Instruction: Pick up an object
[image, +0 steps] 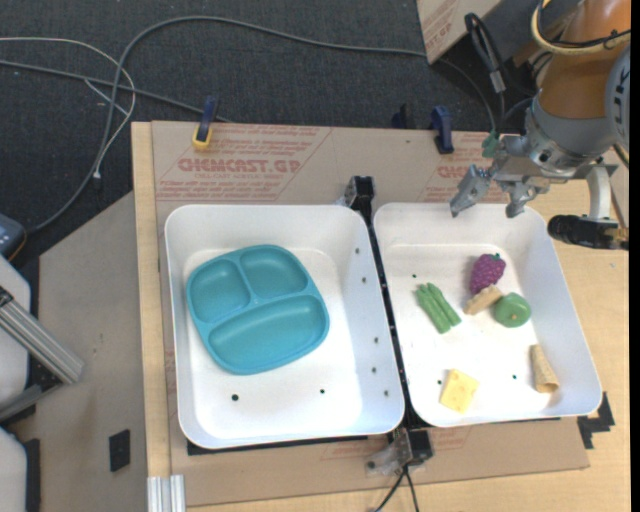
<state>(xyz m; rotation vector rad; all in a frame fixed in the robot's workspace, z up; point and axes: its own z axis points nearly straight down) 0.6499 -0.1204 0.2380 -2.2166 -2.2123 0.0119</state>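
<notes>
A flat brown cardboard sheet printed with red lettering (250, 165) covers the bench, held along its upper edge by a blue-and-yellow clamp (207, 120) at upper left and a blue clamp (441, 127) at upper centre. Beyond it, across the top of the frame, lies dark grey carpet (300, 40) crossed by thin pale cables (110, 75); a brown cardboard box (455, 25) sits at the top right.

Two shallow white plastic bins rest side by side on the sheet. The left bin (185, 400) holds a teal plastic plate with three compartments (258, 307), lying flat at the centre of the bin. The right bin (575, 340) holds the small items: a green bundle of toy asparagus (437, 307) left of centre, a purple toy grape bunch (487, 270) above and right of it, a tan stick-shaped piece (482, 300) touching the grapes' lower side, a round green toy fruit (513, 310) just beside that piece, a yellow wedge of toy cheese (459, 390) near the lower edge, and a beige ridged cone-shaped piece (544, 369) at lower right.

The grey arm with its orange band (580, 70) comes in at the upper right. Its two-finger gripper (491, 203) hangs over the upper rim of the right bin, jaws spread apart with nothing between them — the grape bunch lies nearest, directly below in the frame and apart from the fingers, and the other items sit farther down.
</notes>
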